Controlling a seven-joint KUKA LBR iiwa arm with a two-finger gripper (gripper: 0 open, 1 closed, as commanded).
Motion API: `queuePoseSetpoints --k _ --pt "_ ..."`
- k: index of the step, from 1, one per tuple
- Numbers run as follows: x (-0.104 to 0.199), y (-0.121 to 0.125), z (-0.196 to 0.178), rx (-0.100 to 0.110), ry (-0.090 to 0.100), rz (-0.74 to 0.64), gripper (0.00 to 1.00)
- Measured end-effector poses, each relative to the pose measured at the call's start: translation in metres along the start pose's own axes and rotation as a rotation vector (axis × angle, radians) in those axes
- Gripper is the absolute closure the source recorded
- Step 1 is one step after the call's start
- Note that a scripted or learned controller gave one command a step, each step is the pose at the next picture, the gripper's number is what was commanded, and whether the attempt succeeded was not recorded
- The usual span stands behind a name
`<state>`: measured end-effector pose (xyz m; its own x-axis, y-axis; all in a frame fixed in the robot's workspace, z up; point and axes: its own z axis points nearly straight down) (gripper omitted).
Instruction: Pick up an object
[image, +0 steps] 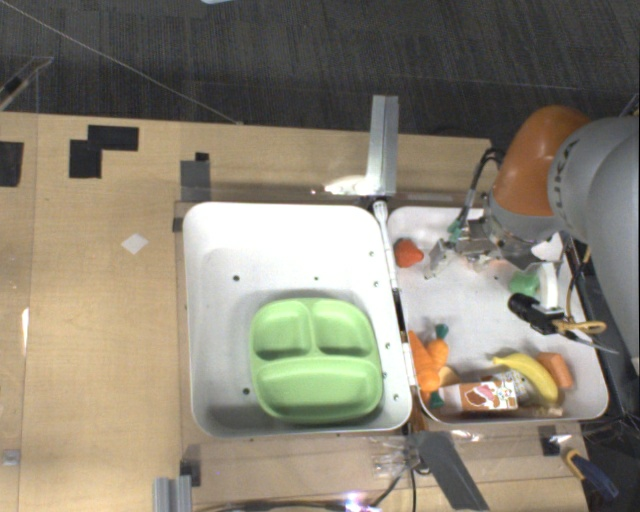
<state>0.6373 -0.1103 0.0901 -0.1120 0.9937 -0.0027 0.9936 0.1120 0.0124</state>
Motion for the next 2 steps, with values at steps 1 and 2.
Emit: queuePoseSetpoints --k 1,2 --pt "-0.089 -0.011 0.001 0.002 -0.002 -0.049 0.0" --pt "-0.017 0.028 0.002 0.024 0.003 0.076 0.0"
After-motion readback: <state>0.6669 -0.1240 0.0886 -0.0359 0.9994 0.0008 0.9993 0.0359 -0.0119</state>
